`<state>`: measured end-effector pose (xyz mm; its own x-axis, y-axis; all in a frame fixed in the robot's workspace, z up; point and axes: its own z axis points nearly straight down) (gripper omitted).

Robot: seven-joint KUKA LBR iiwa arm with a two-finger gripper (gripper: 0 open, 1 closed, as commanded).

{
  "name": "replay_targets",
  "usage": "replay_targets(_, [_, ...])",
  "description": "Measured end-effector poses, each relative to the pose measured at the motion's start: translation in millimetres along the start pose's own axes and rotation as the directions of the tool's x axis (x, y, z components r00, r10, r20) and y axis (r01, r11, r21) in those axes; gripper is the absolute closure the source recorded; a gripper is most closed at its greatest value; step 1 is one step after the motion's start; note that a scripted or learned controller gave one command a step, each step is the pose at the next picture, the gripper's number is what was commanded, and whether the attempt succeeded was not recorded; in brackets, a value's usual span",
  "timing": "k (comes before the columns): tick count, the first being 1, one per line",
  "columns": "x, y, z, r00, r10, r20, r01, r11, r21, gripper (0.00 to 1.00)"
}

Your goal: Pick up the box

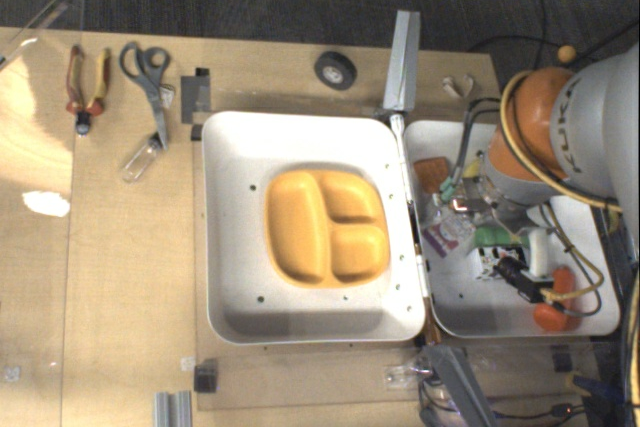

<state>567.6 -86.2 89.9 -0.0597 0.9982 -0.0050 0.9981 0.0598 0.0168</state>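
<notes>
My gripper [462,206] hangs low over the left part of the right bin [590,323], under the grey arm with its orange band [535,115]. Just left of it, near the bin's far left corner, lies a small brown box-like thing [432,173]. A purple packet [437,238] and a clear crumpled wrapper [455,225] lie right below the gripper. A green item [495,237] sits to its right. The arm hides much of the bin's far half. I see nothing held.
The left bin [235,215] holds a yellow three-compartment tray [325,225]. Near the right bin's front lie a white piece [540,250] and orange-red items [550,315]. On the bench at far left are scissors [150,80], pliers [85,85] and a tape roll [336,70].
</notes>
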Motion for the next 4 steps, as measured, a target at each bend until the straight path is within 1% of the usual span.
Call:
replay_targets(1, [-0.2, 3.5, -12.5, 1.0, -0.002, 0.002, 0.002, 1.0, -0.009, 1.0])
replay_targets(2, [-0.3, 3.4, -12.5, 1.0, -0.002, 0.002, 0.003, 1.0, -0.008, 0.0])
replay_targets(3, [-0.4, -29.5, -1.3, 0.988, -0.153, 0.004, 0.153, 0.988, -0.005, 0.0])
replay_targets(4, [0.3, -26.0, -13.4, 0.988, -0.156, 0.006, 0.156, 0.988, -0.013, 1.0])
